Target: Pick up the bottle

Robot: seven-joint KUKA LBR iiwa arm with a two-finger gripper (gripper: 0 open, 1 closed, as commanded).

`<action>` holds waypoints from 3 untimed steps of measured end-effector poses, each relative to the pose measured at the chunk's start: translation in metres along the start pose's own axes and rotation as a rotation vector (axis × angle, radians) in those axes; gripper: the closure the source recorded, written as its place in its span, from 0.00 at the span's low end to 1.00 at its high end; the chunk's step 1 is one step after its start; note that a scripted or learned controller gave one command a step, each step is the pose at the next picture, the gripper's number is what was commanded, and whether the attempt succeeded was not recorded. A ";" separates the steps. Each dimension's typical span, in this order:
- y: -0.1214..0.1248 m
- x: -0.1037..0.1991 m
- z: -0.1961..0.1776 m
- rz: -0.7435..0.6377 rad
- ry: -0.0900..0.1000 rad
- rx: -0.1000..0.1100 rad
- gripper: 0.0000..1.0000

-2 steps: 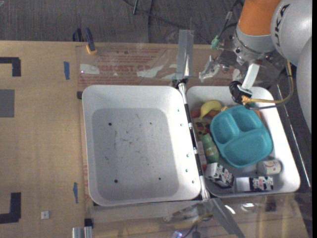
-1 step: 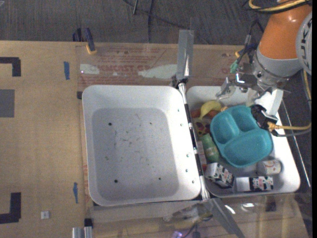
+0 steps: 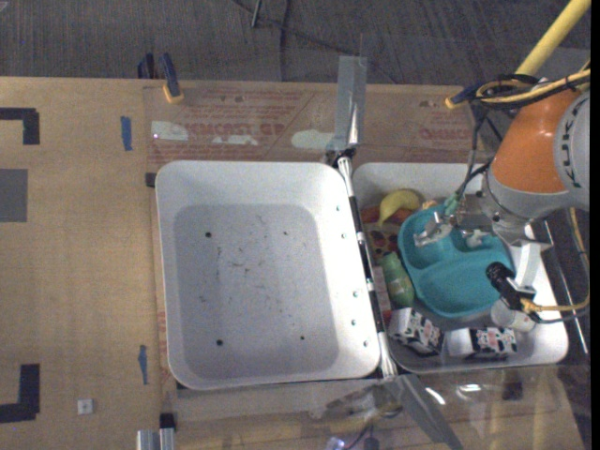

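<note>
Two white bins sit side by side; over the right bin (image 3: 553, 345), crowded around a teal divided plate (image 3: 450, 275), the gripper (image 3: 448, 225) hangs, its state seemingly hidden.

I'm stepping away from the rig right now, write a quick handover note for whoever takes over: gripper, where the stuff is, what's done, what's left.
Gripper: down in the right bin, over the teal tray. Whether it is open or shut cannot be told from this view, and nothing is seen held.
Bottle: probably the green thing lying at the tray's left edge, near the divider between the bins; partly hidden, so check it.
Also in the right bin: a banana at the far end, two black-and-white patterned items at the near end.
Left bin: speckled floor.
Done: no pickup visible.
Left: grasp the bottle and lift it.
</note>
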State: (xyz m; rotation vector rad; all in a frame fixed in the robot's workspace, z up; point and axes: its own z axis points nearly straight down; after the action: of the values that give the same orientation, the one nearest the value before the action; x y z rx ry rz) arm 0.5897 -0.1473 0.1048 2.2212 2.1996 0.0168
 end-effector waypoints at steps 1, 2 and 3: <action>0.043 0.017 0.002 -0.151 -0.010 -0.009 0.00; 0.046 0.015 0.003 -0.188 -0.008 -0.007 0.00; 0.051 0.015 -0.016 -0.188 -0.008 -0.020 1.00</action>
State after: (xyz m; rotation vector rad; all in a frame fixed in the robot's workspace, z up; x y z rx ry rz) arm 0.6402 -0.1324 0.1215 1.9915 2.3825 0.0264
